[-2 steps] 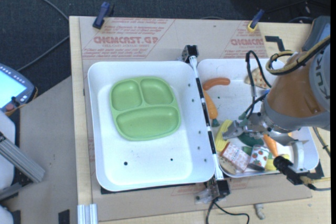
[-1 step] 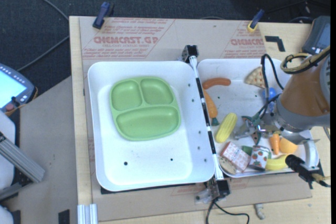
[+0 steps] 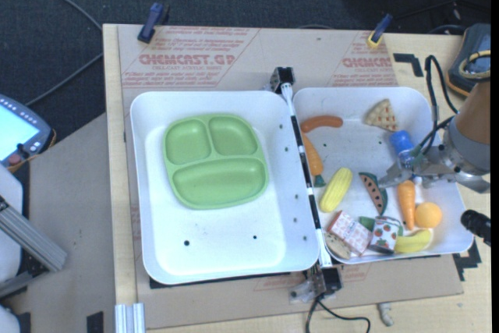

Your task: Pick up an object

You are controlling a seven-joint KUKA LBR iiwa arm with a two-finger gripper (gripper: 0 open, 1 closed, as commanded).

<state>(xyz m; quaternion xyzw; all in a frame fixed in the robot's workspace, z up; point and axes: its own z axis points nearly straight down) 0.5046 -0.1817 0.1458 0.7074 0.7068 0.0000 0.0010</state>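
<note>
Gripper [image 3: 407, 174] lowered into the right bin [image 3: 355, 101] beside the blue object [image 3: 401, 142] and just above the carrot [image 3: 407, 203]; whether it is open or closed cannot be told, its tips being blurred. Nearby lie an orange [image 3: 428, 214], banana [image 3: 413, 242], corn cob [image 3: 336, 189] and sausage [image 3: 321, 122]. The left bin [image 3: 148, 191] holds a green divided plate [image 3: 215, 161].

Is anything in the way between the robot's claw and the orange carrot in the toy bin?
Nothing visible. The gripper hovers right above the small orange plastic carrot, with only bare white bin floor around its tip. A round orange fruit sits beside the carrot.
</note>
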